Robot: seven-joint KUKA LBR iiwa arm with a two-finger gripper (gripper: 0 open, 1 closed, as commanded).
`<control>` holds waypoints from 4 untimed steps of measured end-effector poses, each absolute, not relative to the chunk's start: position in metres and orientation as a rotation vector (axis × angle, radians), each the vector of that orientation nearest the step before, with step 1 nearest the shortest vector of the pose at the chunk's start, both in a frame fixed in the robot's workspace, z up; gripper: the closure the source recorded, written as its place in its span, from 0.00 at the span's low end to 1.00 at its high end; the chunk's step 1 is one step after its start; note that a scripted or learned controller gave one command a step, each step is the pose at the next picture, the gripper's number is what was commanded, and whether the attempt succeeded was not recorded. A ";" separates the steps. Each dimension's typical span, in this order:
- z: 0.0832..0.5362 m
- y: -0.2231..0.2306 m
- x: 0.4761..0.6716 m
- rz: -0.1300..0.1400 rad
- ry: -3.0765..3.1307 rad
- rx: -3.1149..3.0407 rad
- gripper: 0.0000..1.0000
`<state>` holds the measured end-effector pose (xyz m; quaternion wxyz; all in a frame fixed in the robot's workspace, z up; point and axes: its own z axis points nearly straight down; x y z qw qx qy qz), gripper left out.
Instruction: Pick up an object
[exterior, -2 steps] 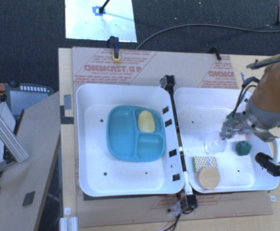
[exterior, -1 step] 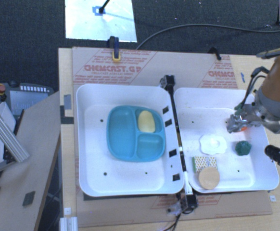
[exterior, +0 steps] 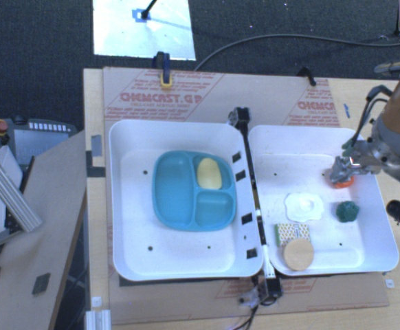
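- Gripper (exterior: 342,174) sits low in the right bin (exterior: 375,253), near its 2 o'clock corner, right over a small orange-red object (exterior: 345,181).
- You can see only a sliver of that orange-red object under the tool. I can't tell from this angle whether it's actually gripped, or whether the tool is clamped or apart.
- Judgement: you're at the grasp stage. Nothing is visibly lifted off the bin floor yet, so don't count the pick as done.
- Other candidates in the right bin: a white round piece (exterior: 304,206) near centre, a dark green lump (exterior: 347,212) at about 4 o'clock from the gripper, a tan disc (exterior: 298,254) at the 7 o'clock corner, and a green-patterned pad (exterior: 287,233) touching the disc at its 11 o'clock.
- Left bin (exterior: 131,253) holds a blue divided plate (exterior: 179,198), with a yellow item (exterior: 209,174) in its 1 o'clock compartment. It's well apart from the gripper.
- Left to do: confirm closure on the orange-red object, lift, then check it comes up with the tool.
- Risk, my guess: the object is small and low, so it could easily slip or be missed.
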<state>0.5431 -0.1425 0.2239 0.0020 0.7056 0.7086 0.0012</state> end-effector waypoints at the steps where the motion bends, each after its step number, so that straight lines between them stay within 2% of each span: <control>1: 0.216 -0.090 0.536 0.002 2.230 2.212 1.00; 3: 0.225 0.022 0.541 0.005 2.232 2.210 1.00; 4: 0.216 0.070 0.534 0.003 2.233 2.211 1.00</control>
